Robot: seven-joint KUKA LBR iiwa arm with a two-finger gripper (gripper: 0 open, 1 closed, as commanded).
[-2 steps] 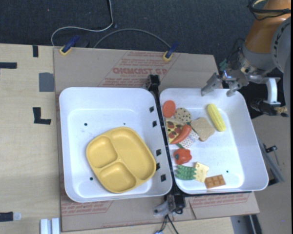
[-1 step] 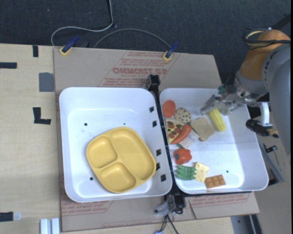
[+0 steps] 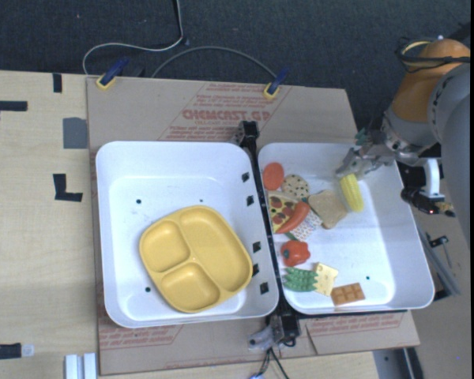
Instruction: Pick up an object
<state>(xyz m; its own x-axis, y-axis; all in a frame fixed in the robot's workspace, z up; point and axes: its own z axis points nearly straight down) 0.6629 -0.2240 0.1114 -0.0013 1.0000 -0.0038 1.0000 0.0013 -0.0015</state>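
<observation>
Grey two-finger gripper [image 3: 355, 164] over right white bin [image 3: 395, 243], just above yellow toy corn cob [image 3: 351, 193]; fingers possibly touching the cob, their opening cannot be told. Yellow divided plate [image 3: 194, 257] in left bin [image 3: 126, 172].

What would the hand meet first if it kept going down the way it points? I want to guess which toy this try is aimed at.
Most likely the yellow plastic corn cob, which lies just below the hand in the right white bin. Depth is hard to judge from this slanted view, so the hand may land on the bin floor beside the cob.
</observation>
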